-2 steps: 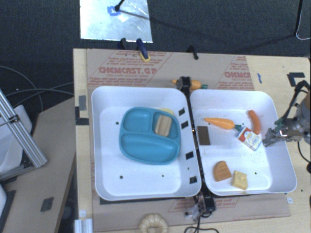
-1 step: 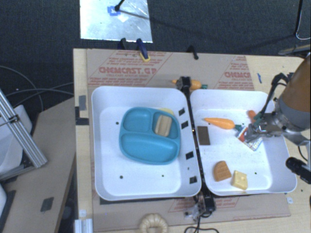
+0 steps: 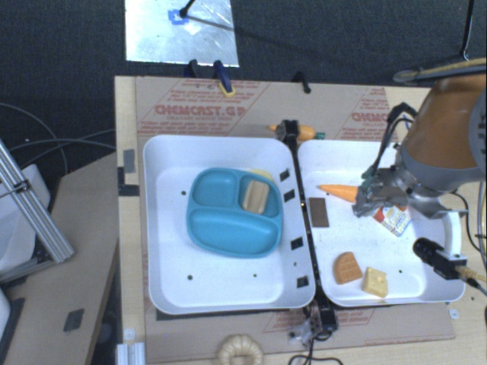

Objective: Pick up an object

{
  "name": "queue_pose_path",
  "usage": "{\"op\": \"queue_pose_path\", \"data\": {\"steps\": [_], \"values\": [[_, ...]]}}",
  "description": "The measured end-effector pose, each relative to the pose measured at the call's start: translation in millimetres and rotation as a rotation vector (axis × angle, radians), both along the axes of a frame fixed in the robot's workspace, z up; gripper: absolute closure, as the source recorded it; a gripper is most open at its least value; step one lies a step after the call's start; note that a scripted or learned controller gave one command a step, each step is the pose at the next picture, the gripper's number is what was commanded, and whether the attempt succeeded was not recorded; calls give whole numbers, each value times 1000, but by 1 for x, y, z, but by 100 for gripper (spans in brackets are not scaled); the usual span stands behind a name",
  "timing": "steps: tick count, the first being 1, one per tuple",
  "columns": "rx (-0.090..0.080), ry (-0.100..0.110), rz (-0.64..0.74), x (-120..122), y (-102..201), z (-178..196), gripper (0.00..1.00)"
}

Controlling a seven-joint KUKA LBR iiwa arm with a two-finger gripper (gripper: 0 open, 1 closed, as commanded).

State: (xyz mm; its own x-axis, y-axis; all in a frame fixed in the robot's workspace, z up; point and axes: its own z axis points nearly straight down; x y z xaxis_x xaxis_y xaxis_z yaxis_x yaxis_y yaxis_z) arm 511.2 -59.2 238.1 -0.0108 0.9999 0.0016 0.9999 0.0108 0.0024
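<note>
Hovering low over the right bin [image 3: 426,293], the gripper [image 3: 370,202] is seen just beside the blunt end of an orange carrot [image 3: 337,192], whose tapered tip points toward the divider between the bins. Whether the pincer is apart or together cannot be told, since its dark metal parts are merged with shadow at this slant. Nothing is seen held, so the step in hand is judged to be the approach, with the grasp not yet made. The carrot is taken as the likeliest target; it lies on the bin floor, touching or nearly touching the tool. A descent centred across the carrot's thicker end would be called for next, followed by a closing and a straight lift; a smooth, conical plastic shape of this kind is expected to slip if gripped near the narrow tip.

Other candidates are spread through the same bin: a small red-and-white packet [image 3: 394,220], flat and glossy, partly tucked under the wrist; a flat brown rectangle [image 3: 319,211] near the divider; a rounded tan toast-like piece [image 3: 348,268]; and a pale yellow block [image 3: 375,281] with a pitted, cheese-like look.

A blue sectioned plate [image 3: 221,230] of matt moulded plastic is set in the left bin [image 3: 167,280], and a beige bread-like piece [image 3: 255,196] is rested in one compartment.
</note>
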Motion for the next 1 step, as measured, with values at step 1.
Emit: {"op": "queue_pose_path", "data": {"steps": [1], "values": [[0,2,-2,9,43,-16,100]]}}
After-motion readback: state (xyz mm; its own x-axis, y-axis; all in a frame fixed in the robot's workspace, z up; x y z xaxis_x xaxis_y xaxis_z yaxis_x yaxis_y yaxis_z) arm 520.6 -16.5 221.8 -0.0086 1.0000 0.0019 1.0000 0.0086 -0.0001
